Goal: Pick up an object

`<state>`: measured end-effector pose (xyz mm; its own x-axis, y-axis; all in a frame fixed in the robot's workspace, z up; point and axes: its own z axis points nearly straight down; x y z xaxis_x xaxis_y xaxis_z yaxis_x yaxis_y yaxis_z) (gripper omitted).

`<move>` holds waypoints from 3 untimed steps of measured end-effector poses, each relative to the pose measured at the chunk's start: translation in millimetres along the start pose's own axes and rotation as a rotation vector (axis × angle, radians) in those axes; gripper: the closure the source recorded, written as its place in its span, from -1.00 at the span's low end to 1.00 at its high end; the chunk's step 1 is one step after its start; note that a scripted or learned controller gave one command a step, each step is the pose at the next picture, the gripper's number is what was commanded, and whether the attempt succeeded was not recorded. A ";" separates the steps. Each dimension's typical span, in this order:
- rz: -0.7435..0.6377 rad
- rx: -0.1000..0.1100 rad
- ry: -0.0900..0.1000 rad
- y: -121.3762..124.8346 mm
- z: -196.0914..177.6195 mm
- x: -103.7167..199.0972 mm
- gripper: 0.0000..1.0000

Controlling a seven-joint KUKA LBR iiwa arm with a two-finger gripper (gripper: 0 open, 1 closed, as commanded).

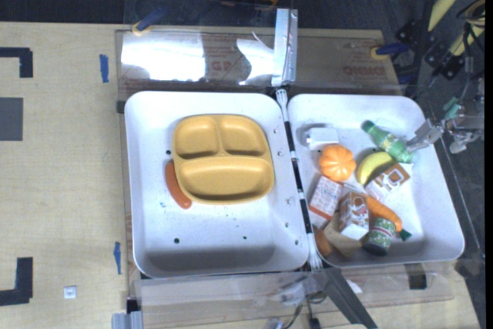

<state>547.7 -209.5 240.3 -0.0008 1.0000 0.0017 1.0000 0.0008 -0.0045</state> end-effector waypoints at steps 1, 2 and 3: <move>-0.032 -0.006 0.001 13.8 107.7 -6.9 -1.00; -0.028 -0.005 -0.003 24.7 146.2 17.3 -1.00; -0.026 -0.006 -0.005 24.7 136.4 16.4 1.00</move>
<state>571.8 -192.9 103.8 -0.0272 0.9996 -0.0030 0.9996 0.0272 0.0016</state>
